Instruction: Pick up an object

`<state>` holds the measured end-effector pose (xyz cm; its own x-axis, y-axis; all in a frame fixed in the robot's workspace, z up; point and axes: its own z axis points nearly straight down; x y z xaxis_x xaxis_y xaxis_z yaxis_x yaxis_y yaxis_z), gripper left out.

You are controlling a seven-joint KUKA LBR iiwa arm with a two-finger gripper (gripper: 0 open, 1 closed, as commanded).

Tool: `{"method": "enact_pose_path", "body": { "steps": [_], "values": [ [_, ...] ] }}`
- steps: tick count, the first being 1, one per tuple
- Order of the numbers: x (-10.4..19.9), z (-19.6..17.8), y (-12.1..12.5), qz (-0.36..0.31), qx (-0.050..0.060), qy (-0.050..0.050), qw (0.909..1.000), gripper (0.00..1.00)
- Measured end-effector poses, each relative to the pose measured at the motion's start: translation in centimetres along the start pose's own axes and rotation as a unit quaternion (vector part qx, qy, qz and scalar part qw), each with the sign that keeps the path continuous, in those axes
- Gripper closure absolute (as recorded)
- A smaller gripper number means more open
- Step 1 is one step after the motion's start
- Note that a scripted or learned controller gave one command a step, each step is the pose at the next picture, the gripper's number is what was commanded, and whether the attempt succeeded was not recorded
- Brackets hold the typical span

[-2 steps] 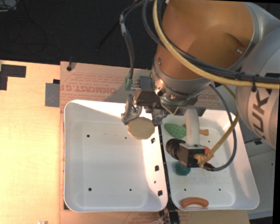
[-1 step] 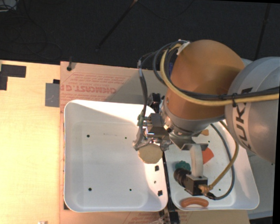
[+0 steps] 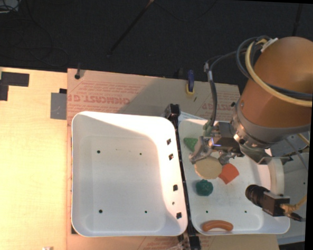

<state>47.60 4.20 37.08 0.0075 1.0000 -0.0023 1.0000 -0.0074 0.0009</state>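
The gripper [image 3: 206, 151] hangs low in the right bin [image 3: 246, 220], over its far-left part, near the wall that divides it from the left bin [image 3: 121, 178]. Whether it is spread wide, drawn narrow or closed on something cannot be told; the wrist and cabling mask it from above.

The nearest candidate is a tan disc [image 3: 207, 168], lying flat and just under the gripper, on the side toward the bin's near edge. It looks roughly round, so it offers no clear long axis to line up with. Touching or almost touching it on its right is a red block [image 3: 228, 174], tilted corner-on. A green piece [image 3: 190, 143] lies just beside the gripper toward the dividing wall, and a teal lump [image 3: 204, 187] sits further toward the near edge. An orange curved piece [image 3: 217, 226] rests close to the near wall, well apart from the rest, its length running along that wall.

The move likely turns on the disc lying almost directly beneath the gripper, so a short descent with a slight shift toward the near edge should suffice. The crowding red block could catch on that side.
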Motion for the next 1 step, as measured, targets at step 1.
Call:
{"method": "enact_pose_path", "body": {
  "steps": [1],
  "values": [
    [2.66,0.25,6.25,-0.005,0.001,0.001,1.0000,1.00]
  ]
}}
